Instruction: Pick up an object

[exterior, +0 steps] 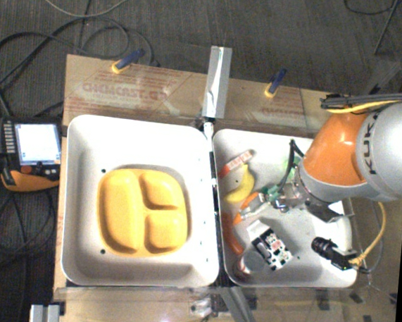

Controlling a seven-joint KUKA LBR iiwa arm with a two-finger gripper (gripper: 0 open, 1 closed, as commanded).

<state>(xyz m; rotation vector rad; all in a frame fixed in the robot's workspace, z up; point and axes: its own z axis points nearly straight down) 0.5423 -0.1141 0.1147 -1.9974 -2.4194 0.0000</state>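
Apparently the pick is not yet done: nothing is seen lifted. The grey arm with orange band [343,153] leans in from the right over the right shallow white bin [317,274], its pincer [277,197] low beside the yellow banana-shaped toy [241,187], which lies in that bin; whether the pincer is open I cannot tell.
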